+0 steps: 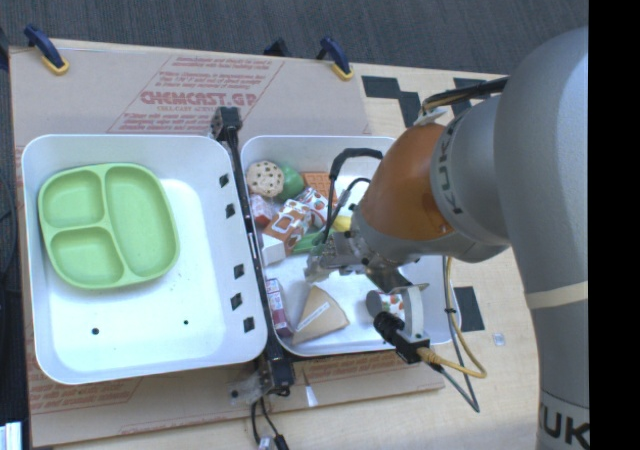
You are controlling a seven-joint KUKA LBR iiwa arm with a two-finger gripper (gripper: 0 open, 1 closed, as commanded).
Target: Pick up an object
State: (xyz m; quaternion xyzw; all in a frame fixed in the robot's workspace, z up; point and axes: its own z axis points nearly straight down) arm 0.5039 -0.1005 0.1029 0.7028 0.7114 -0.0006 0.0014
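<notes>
Hanging low over the right bin (pixel 300 148), the claw (pixel 345 260) is masked by the wrist, so its state cannot be told. Crowded toys (pixel 290 216) lie just left of it; a wedge-shaped piece (pixel 318 312) lies nearer. A neighbour could be nudged and the grasp missed.

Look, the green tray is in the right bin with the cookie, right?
Not quite. The camera view shows the green tray alone in the left bin. The cookie is in the right bin, with the other toys, under the arm.
</notes>
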